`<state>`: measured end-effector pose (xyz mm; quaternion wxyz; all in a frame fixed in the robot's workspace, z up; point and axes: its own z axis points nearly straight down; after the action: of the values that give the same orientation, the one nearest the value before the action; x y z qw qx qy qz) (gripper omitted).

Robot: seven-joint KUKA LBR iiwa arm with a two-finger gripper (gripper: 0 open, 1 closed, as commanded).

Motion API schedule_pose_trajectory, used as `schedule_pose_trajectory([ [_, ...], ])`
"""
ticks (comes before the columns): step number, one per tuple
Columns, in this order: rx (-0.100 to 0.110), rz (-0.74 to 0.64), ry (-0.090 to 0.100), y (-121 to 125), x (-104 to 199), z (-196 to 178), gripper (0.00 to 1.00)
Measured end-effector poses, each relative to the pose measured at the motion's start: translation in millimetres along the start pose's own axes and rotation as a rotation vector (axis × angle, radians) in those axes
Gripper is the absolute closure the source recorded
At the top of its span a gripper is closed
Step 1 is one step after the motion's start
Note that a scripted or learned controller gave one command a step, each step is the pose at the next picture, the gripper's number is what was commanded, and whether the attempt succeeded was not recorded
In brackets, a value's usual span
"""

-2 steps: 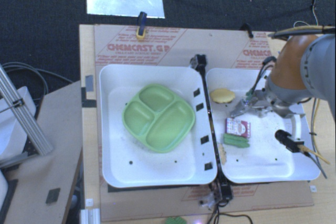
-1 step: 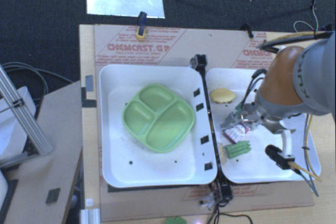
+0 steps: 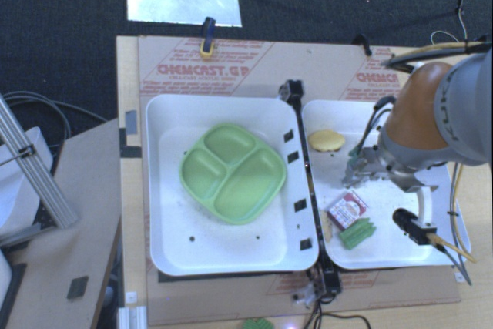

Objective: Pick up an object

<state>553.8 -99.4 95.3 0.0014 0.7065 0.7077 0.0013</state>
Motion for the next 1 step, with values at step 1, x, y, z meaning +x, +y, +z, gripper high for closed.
schedule_pose_trajectory([
  [1,-0.004,0.003,-0.002,-10.9,-10.4,-83.9,1.00],
])
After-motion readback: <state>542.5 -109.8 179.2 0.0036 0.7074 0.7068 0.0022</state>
